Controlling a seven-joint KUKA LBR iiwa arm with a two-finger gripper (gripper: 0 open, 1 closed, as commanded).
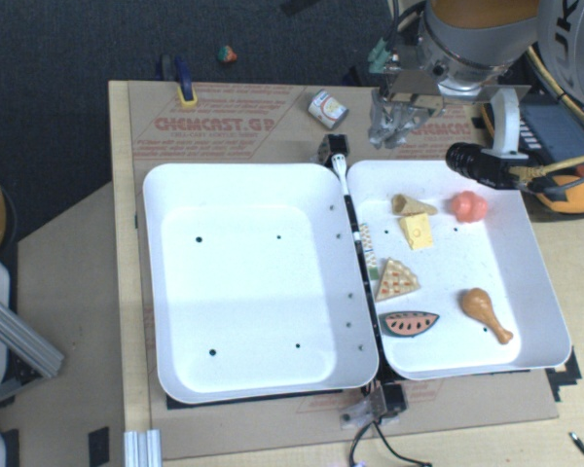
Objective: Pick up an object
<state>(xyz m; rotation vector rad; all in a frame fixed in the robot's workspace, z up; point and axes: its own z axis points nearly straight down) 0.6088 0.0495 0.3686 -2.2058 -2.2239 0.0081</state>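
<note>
The right bin point(535, 261) holds several toy foods: a pink-red ball point(469, 206), a yellow cheese block point(417, 231), a tan piece point(410, 204) just above the cheese, a waffle-like wedge point(397, 279), a watermelon slice point(409, 323) and a chicken drumstick point(486, 313). My gripper point(393, 131) hangs above the far edge of the right bin, over the cardboard, up and left of the tan piece. Nothing shows between its fingertips.
The left bin point(165, 261) stands beside the right one, with a clamp strip point(355, 251) between them. A small white box point(327, 109) lies on the cardboard behind the bins. A blue-and-yellow clip point(184, 84) sits at the far left corner.
</note>
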